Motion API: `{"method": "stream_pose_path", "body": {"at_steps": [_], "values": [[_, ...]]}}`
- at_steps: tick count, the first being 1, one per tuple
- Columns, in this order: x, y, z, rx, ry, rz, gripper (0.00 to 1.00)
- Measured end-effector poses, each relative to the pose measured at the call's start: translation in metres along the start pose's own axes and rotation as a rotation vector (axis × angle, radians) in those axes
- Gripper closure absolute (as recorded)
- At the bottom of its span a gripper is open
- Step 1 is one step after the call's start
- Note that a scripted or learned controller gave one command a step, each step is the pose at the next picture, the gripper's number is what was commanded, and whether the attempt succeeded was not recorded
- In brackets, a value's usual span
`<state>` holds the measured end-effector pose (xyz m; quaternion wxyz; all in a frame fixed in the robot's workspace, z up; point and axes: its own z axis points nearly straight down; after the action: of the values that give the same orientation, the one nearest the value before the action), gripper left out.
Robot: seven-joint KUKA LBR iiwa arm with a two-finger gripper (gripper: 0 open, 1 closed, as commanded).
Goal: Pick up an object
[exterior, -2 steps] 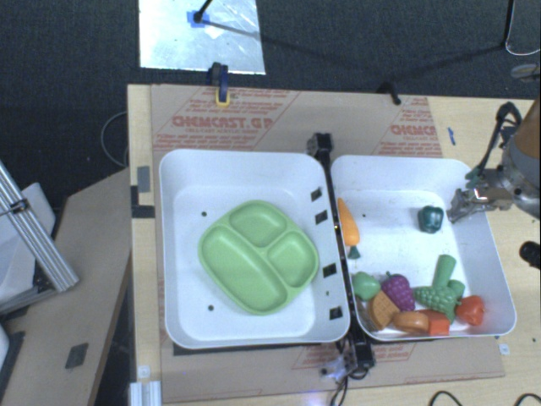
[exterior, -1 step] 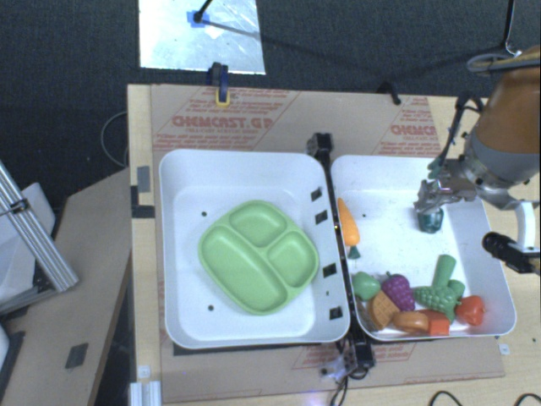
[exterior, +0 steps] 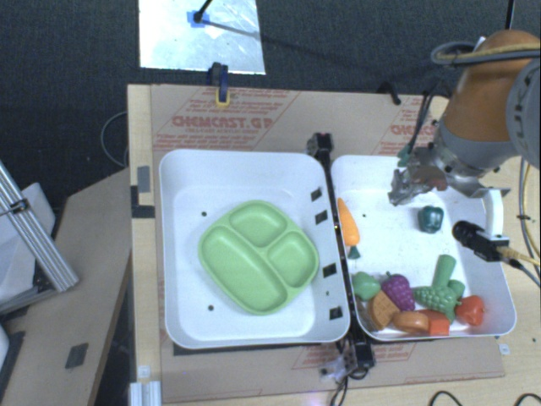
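The right bin (exterior: pixel 499 311) holds toy foods. An orange carrot (exterior: pixel 347 221) lies along its left wall. A dark teal pepper-like piece (exterior: pixel 430 218) sits near the middle. Along the front edge are a green piece (exterior: pixel 365 286), purple grapes (exterior: pixel 397 291), a green bumpy vegetable (exterior: pixel 439 288), an orange-brown piece (exterior: pixel 385 309), an orange piece (exterior: pixel 412 319) and a red tomato (exterior: pixel 470 309). My gripper (exterior: pixel 409 188) hangs over the bin's back half, just up and left of the teal piece, and I see nothing between its fingers.
The left bin (exterior: pixel 182 227) holds a green divided plate (exterior: pixel 258 256). A black clip rail (exterior: pixel 325 201) runs between the bins. A black part on a cable (exterior: pixel 476 239) sticks out over the right bin's right side. A shiny sheet (exterior: pixel 201 24) lies beyond the bench.
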<state>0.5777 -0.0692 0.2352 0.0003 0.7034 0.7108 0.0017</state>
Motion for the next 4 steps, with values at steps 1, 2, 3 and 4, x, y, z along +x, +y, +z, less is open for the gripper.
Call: {"method": "stream_pose_path", "body": {"at_steps": [1, 2, 3, 4], "values": [[0.033, 0.024, 0.018, 0.001, -0.001, 0.001, 1.00], [0.034, 0.023, 0.004, 0.000, -0.002, 0.004, 1.00], [0.027, 0.011, 0.020, 0.004, -0.003, 0.010, 1.00], [0.032, 0.011, 0.020, 0.002, -0.002, 0.006, 1.00]]}}
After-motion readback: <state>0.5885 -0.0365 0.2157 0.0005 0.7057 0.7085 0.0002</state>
